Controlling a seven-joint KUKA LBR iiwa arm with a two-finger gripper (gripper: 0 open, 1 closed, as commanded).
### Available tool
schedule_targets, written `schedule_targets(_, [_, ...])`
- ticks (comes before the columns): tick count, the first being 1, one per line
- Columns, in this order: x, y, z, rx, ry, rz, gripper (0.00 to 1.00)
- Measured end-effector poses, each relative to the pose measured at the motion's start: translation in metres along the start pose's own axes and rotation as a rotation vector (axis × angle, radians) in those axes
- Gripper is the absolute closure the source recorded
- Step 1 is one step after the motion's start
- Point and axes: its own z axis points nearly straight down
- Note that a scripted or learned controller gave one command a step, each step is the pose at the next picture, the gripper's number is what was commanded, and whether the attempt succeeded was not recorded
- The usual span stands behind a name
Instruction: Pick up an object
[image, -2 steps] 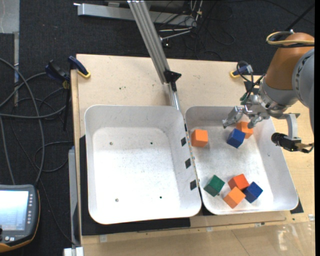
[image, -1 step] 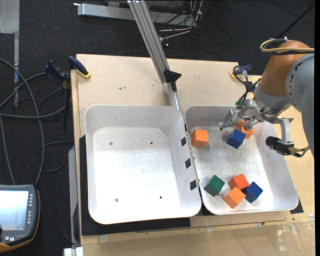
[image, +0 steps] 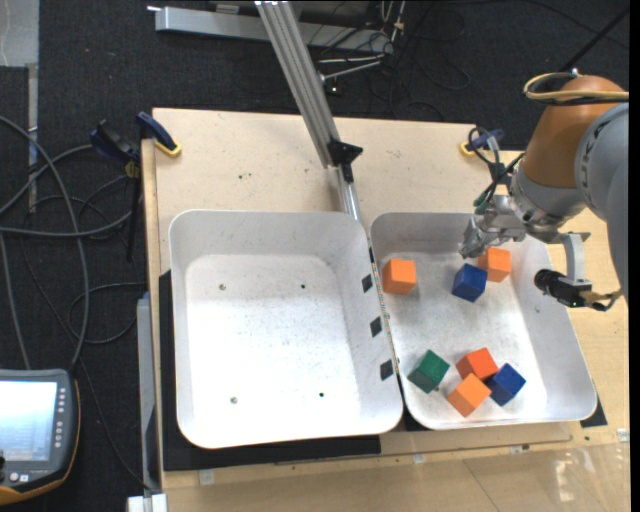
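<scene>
In the right bin (image: 555, 345) lie several small blocks. An orange cube (image: 400, 274) sits near the bin's left wall. A blue cube (image: 468, 283) lies beside another orange cube (image: 497, 263) at the back right. My gripper (image: 478, 240) hovers just above and behind these two, at the back of the bin, with nothing seen between its fingers. Toward the front lie a green cube (image: 430, 370), a red-orange cube (image: 480, 361), an orange cube (image: 468, 394) and a blue cube (image: 507, 383) in a tight cluster.
The left bin (image: 265, 320) stands beside the right one, with a raised divider (image: 375, 300) between them. A metal pole (image: 305, 85) slants across the back of the bench. Clamps hold the board at its back corners (image: 150, 130). Cables lie on the floor at left.
</scene>
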Motion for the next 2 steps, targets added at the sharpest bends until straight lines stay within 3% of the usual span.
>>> schedule_targets(2, [-0.017, -0.001, -0.1, 0.008, 0.004, 0.002, 1.0])
